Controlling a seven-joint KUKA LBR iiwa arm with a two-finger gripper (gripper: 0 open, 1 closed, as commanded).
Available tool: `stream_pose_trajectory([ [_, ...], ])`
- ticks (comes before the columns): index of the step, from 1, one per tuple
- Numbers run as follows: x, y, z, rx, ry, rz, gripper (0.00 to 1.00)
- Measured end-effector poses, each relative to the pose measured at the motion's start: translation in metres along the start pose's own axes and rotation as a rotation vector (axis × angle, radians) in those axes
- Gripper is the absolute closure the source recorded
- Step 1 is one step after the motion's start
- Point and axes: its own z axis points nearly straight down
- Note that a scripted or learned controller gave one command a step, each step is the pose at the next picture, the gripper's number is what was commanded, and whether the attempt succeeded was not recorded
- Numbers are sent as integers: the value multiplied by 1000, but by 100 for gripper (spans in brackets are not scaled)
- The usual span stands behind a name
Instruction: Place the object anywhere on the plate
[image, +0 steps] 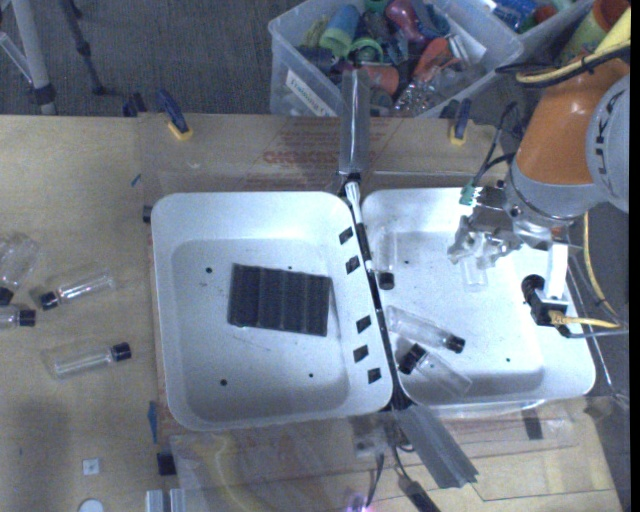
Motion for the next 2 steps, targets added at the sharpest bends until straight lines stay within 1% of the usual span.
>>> stream_pose_trajectory([
  [1, 95, 11, 20, -1, -1, -51, 100],
  [2, 160, 35, 11, 0, -2, 528, 100],
])
